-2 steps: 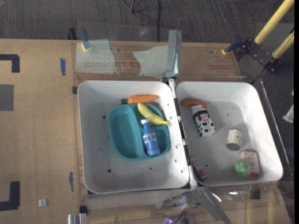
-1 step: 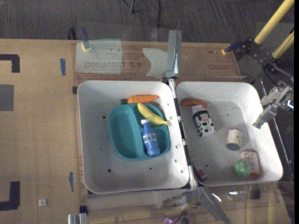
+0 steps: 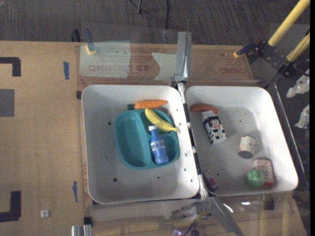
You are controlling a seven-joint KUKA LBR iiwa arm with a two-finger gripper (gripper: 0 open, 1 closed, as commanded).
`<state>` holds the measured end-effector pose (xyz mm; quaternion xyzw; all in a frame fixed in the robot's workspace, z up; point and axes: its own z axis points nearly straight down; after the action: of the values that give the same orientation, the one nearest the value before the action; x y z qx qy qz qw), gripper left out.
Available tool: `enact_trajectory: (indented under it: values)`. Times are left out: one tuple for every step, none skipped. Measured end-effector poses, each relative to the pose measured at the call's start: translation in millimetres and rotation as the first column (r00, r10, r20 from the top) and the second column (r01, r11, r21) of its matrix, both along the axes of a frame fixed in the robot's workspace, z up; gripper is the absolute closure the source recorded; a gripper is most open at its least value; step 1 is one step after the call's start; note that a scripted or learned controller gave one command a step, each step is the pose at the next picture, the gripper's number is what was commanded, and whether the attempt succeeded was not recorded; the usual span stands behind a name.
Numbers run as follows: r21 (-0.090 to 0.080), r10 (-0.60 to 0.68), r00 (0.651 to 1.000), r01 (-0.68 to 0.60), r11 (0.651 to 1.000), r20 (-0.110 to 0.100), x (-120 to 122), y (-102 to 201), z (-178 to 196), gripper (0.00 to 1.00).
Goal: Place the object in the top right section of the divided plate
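A teal divided plate (image 3: 130,140) lies in the left bin (image 3: 98,176). A yellow banana (image 3: 160,120) rests across the plate's upper right part, its tip reaching over the rim. A blue bottle (image 3: 158,146) lies in the plate's lower right part. The plate's big left section holds nothing. An orange carrot (image 3: 150,103) lies on the bin floor, right against the plate's far edge.
The right bin (image 3: 275,112) holds a reddish sausage (image 3: 203,108), a cow-patterned carton (image 3: 213,128), a small white cup (image 3: 247,145), a green ball (image 3: 255,177) against a pinkish box (image 3: 266,169), and a dark stick (image 3: 210,181) by the divider wall. Yellow poles (image 3: 290,18) stand at the back right.
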<state>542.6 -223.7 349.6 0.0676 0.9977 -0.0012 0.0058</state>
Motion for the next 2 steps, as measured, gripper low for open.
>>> enact_trajectory:
  values:
    - [0.000,0.082,0.997,-0.082,0.997,0.000,42.0,-0.7,42.0,0.00]
    - [-0.001,0.139,0.990,-0.139,0.990,0.000,90.0,-0.1,89.1,0.00]
